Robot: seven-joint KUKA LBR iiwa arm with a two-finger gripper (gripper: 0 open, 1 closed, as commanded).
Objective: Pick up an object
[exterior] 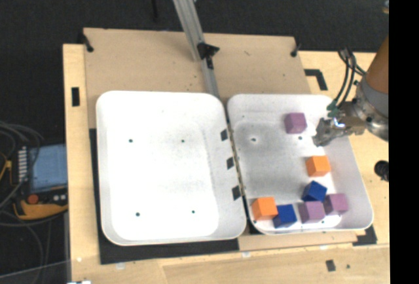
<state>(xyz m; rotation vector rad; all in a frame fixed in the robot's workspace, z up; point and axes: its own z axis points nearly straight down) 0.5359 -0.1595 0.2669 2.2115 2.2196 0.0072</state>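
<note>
In the right shallow white plastic bin [262, 165], all the small cubes are gathered, while the left shallow white plastic bin [157, 165] beside it holds none of them. A purple foam-like cube [295, 122] sits alone near the far wall, and an orange cube [318, 165] lies in the middle of the right side. Along the near wall there is a loose row: a second orange cube [264, 207], a blue cube [285, 216] touching it, a purple cube [311, 211], another blue cube [315, 191] just behind that one, and one more purple cube [338, 203] at the corner. The grey arm's two-finger gripper [325, 132] hangs over the bin between the far purple cube and the middle orange cube, touching neither as far as I can see. It is too small and blurred here, so I cannot tell how its jaws stand, and nothing is visible between them. I judge that no cube is picked yet. The two single cubes are probably the easier targets, because the crowded ones by the wall leave little room around them.
</note>
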